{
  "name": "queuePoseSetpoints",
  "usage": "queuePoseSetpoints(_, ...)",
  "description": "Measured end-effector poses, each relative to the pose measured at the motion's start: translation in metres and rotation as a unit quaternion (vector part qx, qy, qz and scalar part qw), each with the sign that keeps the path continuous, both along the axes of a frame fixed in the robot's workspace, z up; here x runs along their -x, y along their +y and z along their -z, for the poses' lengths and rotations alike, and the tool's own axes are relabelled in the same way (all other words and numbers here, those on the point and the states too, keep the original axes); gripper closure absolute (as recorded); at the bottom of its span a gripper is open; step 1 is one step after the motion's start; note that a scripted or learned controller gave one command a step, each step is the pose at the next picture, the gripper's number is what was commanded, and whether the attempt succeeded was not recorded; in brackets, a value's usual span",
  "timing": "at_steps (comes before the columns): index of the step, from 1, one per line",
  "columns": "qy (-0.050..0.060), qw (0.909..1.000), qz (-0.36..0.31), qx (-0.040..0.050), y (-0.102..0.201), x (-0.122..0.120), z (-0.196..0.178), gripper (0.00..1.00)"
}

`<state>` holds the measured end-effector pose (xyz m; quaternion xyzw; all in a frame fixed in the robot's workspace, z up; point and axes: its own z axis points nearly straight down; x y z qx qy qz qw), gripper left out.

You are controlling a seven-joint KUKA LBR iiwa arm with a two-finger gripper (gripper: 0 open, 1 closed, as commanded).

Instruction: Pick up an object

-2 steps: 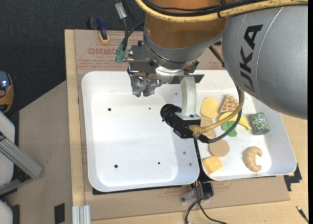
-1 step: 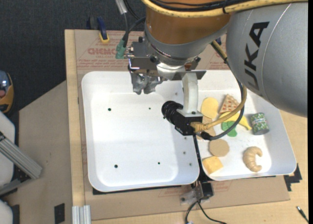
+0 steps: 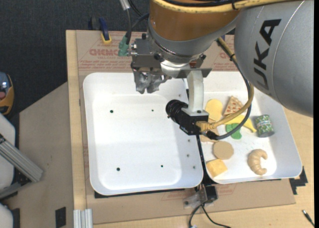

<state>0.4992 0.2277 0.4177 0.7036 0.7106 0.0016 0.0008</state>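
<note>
gripper (image 3: 147, 84) above left bin (image 3: 99, 122)

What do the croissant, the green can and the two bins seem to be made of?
Croissant: probably moulded plastic toy food, judging by its smooth, even tan surface. Green can: perhaps a toy with a printed label; too small to tell. Left bin and right bin: likely white moulded plastic, with rounded corners and a slight sheen.

Robotics lab: grey-and-orange industrial arm (image 3: 209, 18) over brown cardboard-topped bench (image 3: 79, 122), two shallow white plastic bins (image 3: 92, 122), plastic toy food (image 3: 258, 161), loose black cables (image 3: 209, 212), aluminium framing (image 3: 20, 162).
</note>
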Motion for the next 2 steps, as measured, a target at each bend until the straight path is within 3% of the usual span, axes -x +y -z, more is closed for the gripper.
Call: queuePoseSetpoints(2, -0.002, 1.0000, -0.002, -0.0004, 0.002, 0.000, -0.021, 1.00)
